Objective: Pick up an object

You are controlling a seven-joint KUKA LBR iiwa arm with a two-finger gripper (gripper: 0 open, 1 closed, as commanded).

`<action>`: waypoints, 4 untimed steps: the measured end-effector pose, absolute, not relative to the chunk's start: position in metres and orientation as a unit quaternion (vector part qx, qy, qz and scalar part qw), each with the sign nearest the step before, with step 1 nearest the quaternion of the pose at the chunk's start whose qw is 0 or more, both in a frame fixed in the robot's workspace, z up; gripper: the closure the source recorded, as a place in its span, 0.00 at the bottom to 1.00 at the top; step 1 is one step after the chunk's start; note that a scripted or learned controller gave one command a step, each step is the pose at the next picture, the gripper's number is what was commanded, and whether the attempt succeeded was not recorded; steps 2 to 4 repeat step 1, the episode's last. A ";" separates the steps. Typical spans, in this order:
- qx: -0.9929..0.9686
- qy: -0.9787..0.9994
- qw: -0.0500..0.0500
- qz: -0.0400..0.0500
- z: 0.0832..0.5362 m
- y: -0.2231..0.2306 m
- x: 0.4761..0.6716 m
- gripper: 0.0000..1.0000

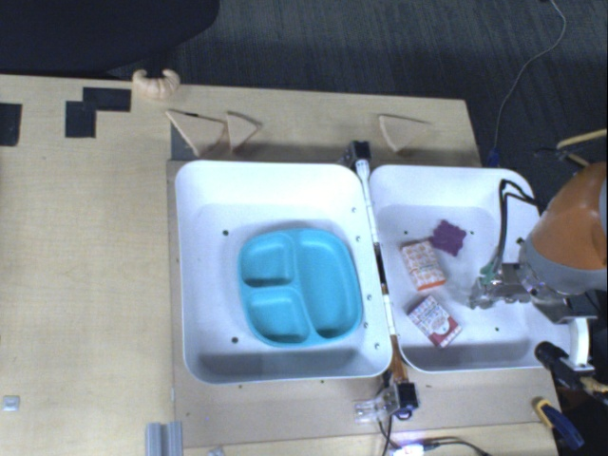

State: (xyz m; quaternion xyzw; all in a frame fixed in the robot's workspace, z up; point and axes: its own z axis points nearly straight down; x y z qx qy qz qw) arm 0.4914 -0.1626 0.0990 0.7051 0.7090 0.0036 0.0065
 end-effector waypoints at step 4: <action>0.705 0.709 0.006 0.004 0.099 -0.163 0.491 0.00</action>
